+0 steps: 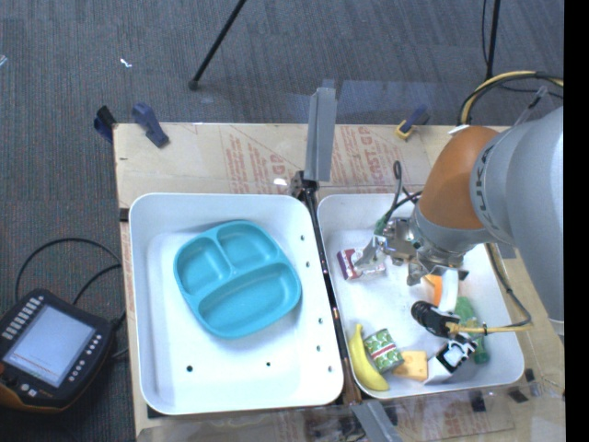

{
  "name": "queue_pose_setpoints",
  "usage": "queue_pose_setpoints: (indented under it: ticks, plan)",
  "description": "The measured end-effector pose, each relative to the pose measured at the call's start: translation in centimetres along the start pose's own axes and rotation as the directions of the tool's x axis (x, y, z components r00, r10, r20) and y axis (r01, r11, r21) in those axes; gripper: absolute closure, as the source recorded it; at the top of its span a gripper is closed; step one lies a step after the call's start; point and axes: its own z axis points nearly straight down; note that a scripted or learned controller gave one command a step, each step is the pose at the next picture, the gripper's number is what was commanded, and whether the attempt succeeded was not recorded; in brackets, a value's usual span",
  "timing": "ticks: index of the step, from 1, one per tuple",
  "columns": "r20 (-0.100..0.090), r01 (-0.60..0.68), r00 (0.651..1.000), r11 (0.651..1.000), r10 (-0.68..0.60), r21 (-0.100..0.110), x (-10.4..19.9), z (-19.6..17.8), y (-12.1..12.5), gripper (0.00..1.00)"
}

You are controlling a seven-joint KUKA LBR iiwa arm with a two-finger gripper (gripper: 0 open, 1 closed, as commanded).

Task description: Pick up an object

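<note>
The arm point(515, 182) ran off the picture's right edge, so its base went unseen, and its bulk covered the right bin's point(354, 212) far right corner. The pincer point(391, 251) was too small and cluttered to tell how its fingers stood. Under the wrist, an orange item point(448, 290) and a green one point(467, 309) were partly hidden, their kind unclear. The handheld screen unit point(51, 346) at lower left was cut by the edge. The worktop's point(212, 155) near edge was cut off below.

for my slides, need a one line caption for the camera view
KUKA arm's tool low in the right bin near a banana and small items; blue divided plate in the left bin.
</note>
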Motion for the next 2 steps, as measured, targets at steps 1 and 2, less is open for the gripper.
queue_pose_setpoints:
  ticks: [1,2]
  plan:
    - [-0.005,0.000,1.000,1.000,0.000,0.001,0.27,-0.94,0.09,1.00]
    - [-0.005,-0.001,1.000,1.000,0.001,0.001,0.27,-0.92,0.08,0.00]
